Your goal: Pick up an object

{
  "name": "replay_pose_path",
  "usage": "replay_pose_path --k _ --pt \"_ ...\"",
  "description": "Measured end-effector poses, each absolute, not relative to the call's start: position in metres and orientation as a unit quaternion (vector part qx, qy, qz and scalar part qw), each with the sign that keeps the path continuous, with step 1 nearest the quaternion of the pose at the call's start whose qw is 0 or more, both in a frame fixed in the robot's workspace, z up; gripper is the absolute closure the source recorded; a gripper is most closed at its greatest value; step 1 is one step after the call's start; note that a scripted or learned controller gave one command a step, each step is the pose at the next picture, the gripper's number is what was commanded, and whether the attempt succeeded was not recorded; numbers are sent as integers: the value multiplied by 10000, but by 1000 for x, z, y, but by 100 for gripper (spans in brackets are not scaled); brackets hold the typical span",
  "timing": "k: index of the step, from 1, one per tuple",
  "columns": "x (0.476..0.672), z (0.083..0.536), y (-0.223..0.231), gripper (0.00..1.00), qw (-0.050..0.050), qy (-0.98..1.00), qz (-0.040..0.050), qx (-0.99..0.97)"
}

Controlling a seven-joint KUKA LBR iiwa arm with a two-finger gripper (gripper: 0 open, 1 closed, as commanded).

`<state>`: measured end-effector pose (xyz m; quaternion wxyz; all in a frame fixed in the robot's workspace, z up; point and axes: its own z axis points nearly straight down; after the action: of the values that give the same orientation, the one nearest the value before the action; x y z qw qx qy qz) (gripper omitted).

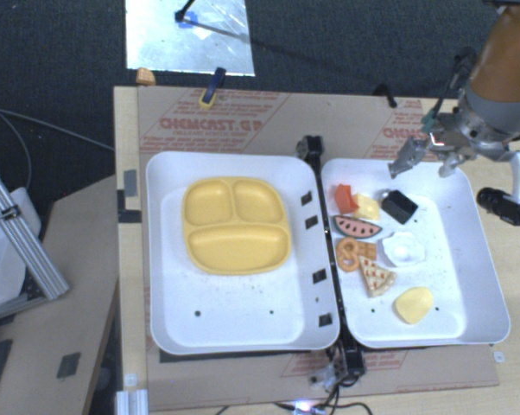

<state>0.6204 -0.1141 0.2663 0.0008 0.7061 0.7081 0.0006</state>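
Observation:
My gripper point(428, 162) hangs over the far edge of the right bin point(476, 258), its two grey fingers spread apart with nothing between them. Below and left of it, in the right bin, lie a black block point(399, 206), a red piece point(343, 197), a small yellow piece point(367, 206), a watermelon slice point(357, 226), a pretzel point(347, 254), a white fried egg point(402, 251), a pizza slice point(377, 277) and a pale yellow lump point(413, 304). The black block is the nearest to the fingers, a short way apart from them.
The left bin point(234, 318) holds a yellow divided plate point(236, 225). A black hinge strip point(323, 240) runs between the bins. A shiny sheet point(189, 24) lies on the dark floor beyond the bench. A metal frame point(14, 232) stands at the left.

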Motion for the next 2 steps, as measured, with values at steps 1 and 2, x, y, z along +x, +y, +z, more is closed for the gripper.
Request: replay_pose_path --k 1,2 --pt "582 104 -121 0 -68 7069 -46 7072" --pt "531 142 -84 0 -14 7079 3 7064"
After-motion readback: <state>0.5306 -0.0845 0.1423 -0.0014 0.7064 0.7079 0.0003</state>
